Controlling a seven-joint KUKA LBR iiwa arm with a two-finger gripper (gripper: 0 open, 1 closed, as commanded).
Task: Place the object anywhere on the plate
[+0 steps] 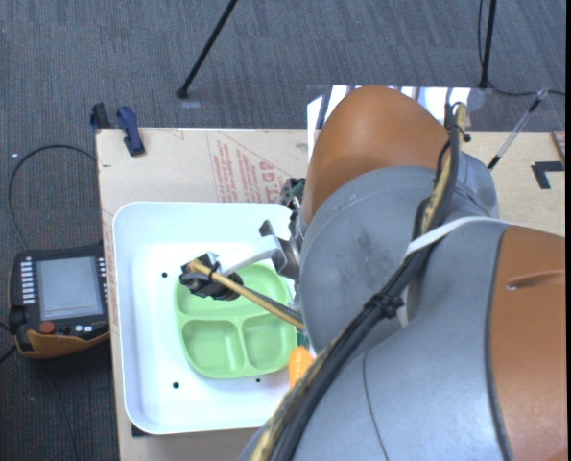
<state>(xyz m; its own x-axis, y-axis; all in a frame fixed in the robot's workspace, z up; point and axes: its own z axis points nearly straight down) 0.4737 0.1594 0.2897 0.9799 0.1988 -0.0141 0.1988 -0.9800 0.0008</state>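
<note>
Gripper [280, 250] hangs over the green plate's [229, 339] upper right rim; whether it is spread or clamped cannot be told. White bin [122, 257] floor lies open along the plate's left and lower edges. A small orange object [300, 361], perhaps rounded, sits at the plate's lower right corner, half hidden by the arm [410, 334].

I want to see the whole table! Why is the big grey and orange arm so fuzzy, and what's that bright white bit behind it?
Camera view: the arm sits very near the lens, so it looks huge and soft; the green plate and white bin are sharper; the white patch is overexposed glare, its detail lost.
</note>
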